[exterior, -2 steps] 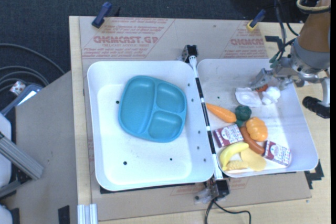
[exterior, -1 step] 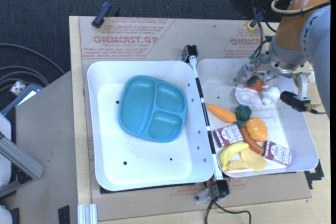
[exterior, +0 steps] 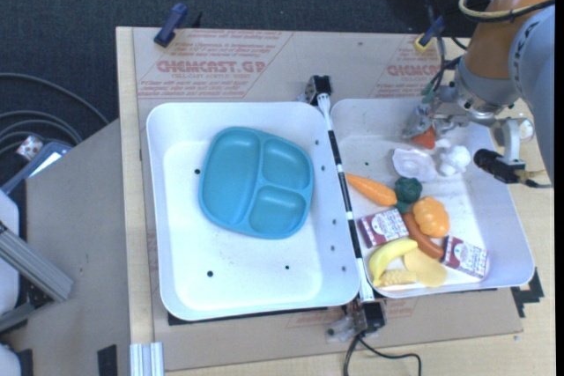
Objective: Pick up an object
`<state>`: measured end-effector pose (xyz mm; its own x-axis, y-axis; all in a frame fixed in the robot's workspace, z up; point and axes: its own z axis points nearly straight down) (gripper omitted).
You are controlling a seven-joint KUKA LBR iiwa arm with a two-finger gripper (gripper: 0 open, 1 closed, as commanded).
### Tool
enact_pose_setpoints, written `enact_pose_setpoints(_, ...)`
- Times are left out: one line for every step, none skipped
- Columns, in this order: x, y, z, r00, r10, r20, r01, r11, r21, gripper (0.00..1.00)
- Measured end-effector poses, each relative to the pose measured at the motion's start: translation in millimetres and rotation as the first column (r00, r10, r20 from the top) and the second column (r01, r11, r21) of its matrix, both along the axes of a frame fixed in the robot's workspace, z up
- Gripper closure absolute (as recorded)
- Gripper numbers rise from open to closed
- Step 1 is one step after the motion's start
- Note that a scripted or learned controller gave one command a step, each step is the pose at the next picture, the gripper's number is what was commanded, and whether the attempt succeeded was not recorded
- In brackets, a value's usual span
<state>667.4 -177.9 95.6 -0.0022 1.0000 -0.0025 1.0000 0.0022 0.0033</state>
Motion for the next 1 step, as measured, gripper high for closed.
enact_pose_setpoints(-80.3, 77.1, 80.1, 1.0, -0.001, -0.005, 0.001, 1.0, 0.004, 1.0)
